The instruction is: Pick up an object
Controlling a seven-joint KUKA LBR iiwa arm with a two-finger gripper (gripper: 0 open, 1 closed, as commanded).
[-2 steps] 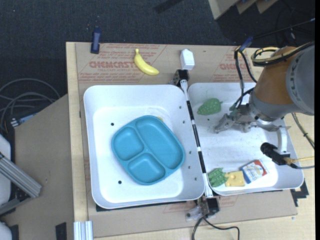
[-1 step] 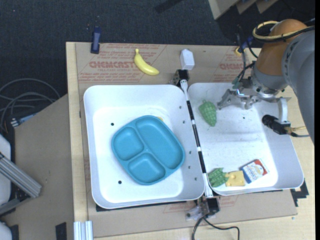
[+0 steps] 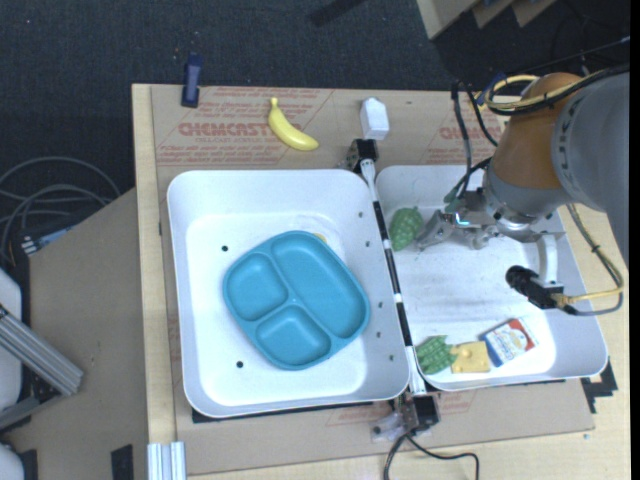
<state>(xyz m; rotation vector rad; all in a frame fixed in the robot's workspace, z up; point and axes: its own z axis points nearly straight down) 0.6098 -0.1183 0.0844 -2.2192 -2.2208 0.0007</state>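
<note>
The right bin (image 3: 560, 368) holds several small objects. A green leafy toy (image 3: 404, 226) lies at its far left, against the wall between the bins. My gripper (image 3: 434, 232) is low in this bin, just right of that green toy and pointing toward it, with nothing seen in its grasp. At the bin's front edge lie another green piece (image 3: 433, 353), a yellow piece (image 3: 468, 358) and a white packet with blue and red print (image 3: 508, 340). The grey arm with its orange band (image 3: 530, 138) comes in from the right.
The left bin (image 3: 190, 268) carries a blue divided plate (image 3: 293, 298). On the bench behind the bins lie a yellow banana (image 3: 290, 128), a small white block (image 3: 374, 118) and a dark blue item (image 3: 191, 80). Cables (image 3: 545, 288) hang from the arm over the right bin.
</note>
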